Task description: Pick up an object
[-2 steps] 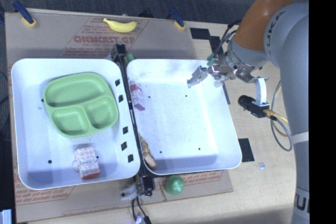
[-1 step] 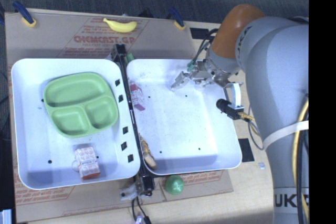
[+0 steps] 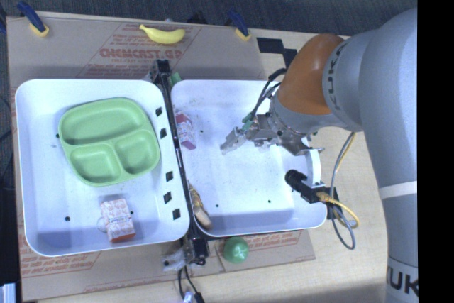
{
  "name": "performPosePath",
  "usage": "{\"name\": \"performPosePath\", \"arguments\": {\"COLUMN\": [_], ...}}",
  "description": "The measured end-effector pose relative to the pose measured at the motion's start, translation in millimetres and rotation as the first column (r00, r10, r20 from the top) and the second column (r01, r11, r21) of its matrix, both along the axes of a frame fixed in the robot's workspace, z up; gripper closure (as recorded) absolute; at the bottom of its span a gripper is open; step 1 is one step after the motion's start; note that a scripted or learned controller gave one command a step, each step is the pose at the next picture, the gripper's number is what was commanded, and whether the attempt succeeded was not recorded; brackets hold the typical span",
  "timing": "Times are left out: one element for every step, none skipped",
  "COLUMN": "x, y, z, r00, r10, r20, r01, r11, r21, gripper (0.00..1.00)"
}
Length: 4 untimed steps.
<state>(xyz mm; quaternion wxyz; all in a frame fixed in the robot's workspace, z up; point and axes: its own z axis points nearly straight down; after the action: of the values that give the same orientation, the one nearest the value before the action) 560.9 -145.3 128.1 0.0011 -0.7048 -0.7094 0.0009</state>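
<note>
Grey arm (image 3: 369, 81) over right bin (image 3: 234, 223); gripper (image 3: 230, 142) hovers near pink packet (image 3: 184, 130); fingers' state unclear, can't tell w/ certainty.

The bench (image 3: 340, 252) bears two white bins (image 3: 28, 152), a banana (image 3: 163, 32), a green ball (image 3: 235, 250).

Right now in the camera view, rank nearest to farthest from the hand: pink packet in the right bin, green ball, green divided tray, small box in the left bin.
From the hand:
1. Pink-and-white packet, right bin, against its left wall.
2. Green ball, on the bench below the right bin.
3. Light green divided plastic tray, left bin, upper part.
4. Small red-and-white box, left bin, lower part.
</note>
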Motion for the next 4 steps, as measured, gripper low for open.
{"name": "performPosePath", "arguments": {"x": [25,25,25,-72], "y": [15,14,14,13], "z": [-24,-13,-14,-32], "r00": [1.0,1.0,1.0,1.0], "r10": [0.001,0.003,0.004,0.0], "r20": [0.0,-0.001,-0.001,-0.003], "r01": [-0.001,-0.003,-0.004,0.0], "r11": [1.0,1.0,1.0,1.0], "r21": [-0.001,-0.002,-0.003,0.001], "gripper": [0.0,1.0,0.0,0.0]}}
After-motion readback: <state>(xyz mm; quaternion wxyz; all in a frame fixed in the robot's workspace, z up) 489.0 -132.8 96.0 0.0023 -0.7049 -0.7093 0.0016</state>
